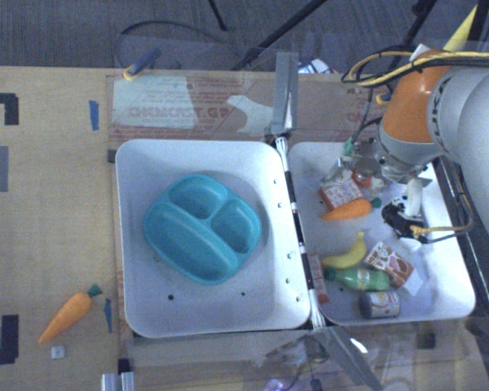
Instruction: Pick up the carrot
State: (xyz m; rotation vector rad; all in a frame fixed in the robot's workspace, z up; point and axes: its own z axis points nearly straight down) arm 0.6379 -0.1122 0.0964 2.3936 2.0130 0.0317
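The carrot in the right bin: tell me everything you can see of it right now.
The carrot is a small orange toy, plastic-looking, lying flat and nearly crosswise in the right bin, its thick end towards the arm and its tip pointing at the divider. A red and white carton lies against its upper side. The gripper is just above it, by the carton. The banana lies below, apart from it.

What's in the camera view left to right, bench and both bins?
carrot on the bench → blue plate in the left bin → carrot in the right bin → can
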